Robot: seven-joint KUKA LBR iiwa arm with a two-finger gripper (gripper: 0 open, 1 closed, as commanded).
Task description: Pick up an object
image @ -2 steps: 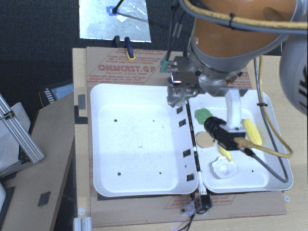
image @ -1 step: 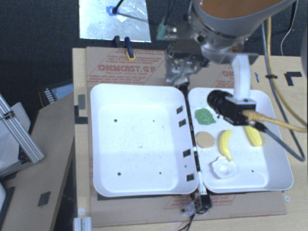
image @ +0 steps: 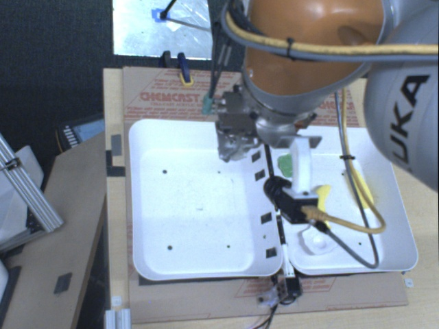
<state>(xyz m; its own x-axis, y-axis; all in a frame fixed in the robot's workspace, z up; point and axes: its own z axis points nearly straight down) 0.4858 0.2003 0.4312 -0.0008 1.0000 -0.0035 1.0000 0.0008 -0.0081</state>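
My gripper hangs over the far right corner of the left bin, close to the divider between the two bins. Nothing is visible under it or in it. In the right bin a green object lies near the far left, partly hidden by a white part of the arm. A small yellow object sits just right of that part. A white round object rests near the bin's front. The arm's orange band and grey body cover the bin's far side.
A black fitting and a yellow cable from the arm hang over the right bin. Black clips line the divider. Cardboard lies beneath both bins, with a blue-and-yellow clamp at its far edge.
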